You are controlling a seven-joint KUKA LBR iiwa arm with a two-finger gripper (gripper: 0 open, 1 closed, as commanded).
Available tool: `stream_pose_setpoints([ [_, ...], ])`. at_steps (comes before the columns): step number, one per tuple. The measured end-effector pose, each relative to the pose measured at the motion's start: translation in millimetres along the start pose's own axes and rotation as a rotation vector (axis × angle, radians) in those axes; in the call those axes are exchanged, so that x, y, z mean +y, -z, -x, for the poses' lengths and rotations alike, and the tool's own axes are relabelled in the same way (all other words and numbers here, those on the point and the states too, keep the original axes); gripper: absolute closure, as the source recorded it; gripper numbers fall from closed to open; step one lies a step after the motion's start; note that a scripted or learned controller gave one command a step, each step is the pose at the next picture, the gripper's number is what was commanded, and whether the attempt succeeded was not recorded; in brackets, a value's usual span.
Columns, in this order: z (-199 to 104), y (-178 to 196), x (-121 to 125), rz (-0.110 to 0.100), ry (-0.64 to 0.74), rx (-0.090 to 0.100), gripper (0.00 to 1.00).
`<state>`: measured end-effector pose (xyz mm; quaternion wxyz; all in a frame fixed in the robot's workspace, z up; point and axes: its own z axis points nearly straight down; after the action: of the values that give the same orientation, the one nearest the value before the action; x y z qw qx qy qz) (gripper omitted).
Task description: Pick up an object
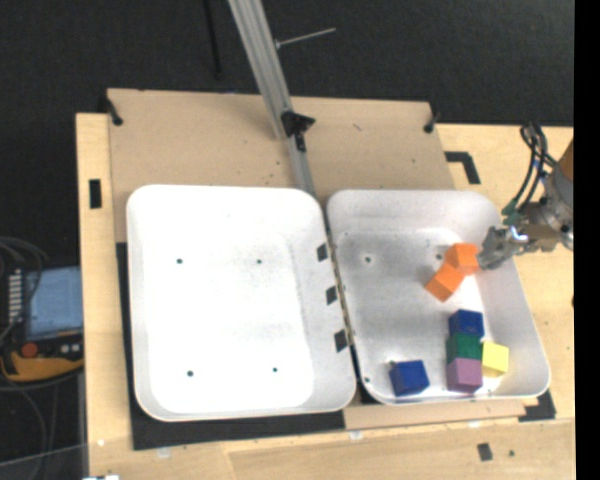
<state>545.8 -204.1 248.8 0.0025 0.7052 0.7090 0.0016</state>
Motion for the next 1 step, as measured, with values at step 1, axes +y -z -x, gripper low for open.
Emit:
stream_pose_setpoints([
  [1, -52.1, 9.3, 6.2, -0.002, 0.003, 0.003, 1.0],
])
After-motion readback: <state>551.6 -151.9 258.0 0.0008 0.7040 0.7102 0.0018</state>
